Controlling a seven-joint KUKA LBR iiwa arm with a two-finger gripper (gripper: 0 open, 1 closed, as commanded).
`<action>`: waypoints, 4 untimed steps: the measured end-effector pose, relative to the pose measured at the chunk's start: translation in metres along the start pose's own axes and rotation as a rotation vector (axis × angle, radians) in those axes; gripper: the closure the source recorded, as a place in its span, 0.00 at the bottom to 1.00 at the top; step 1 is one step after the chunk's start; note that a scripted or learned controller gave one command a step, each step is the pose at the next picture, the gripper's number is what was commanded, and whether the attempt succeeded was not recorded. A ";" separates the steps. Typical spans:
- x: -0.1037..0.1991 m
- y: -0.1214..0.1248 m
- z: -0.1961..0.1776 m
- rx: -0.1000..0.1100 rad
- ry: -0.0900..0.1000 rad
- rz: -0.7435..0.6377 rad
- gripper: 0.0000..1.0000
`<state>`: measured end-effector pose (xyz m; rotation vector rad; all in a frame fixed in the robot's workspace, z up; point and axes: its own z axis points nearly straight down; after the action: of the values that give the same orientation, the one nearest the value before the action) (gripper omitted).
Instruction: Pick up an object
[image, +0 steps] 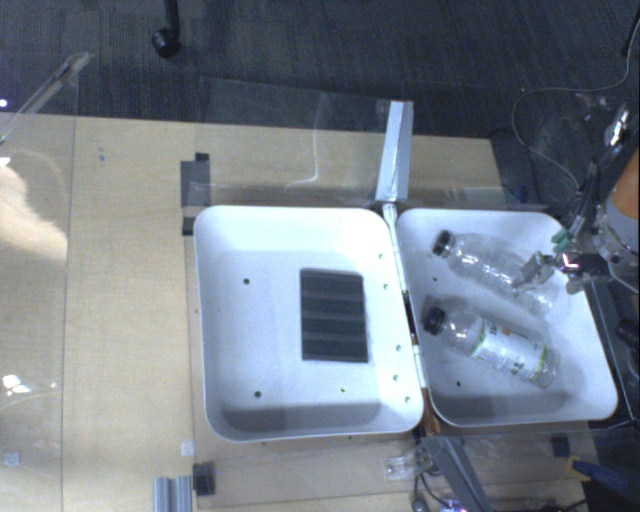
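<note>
Claw (540, 268) sits at the far bottle (490, 262) – can't tell if it's open. Clear plastic, looks light, slippery, squashy – grab mid-body, not the cap.

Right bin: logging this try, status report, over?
Gripper down over upper bottle in right bin, grasp unconfirmed. Lower bottle lies apart. Nothing in the way.

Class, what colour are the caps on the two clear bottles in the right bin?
Black, on both bottles, seen in the camera view.
</note>
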<state>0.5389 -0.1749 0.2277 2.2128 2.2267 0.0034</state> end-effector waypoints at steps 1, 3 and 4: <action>0.048 0.045 0.103 0.001 0.000 -0.074 0.00; 0.005 -0.012 0.091 -0.005 -0.002 -0.322 0.00; 0.006 -0.010 0.079 -0.012 -0.004 -0.323 1.00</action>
<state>0.5295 -0.1690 0.1485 1.8187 2.5448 0.0116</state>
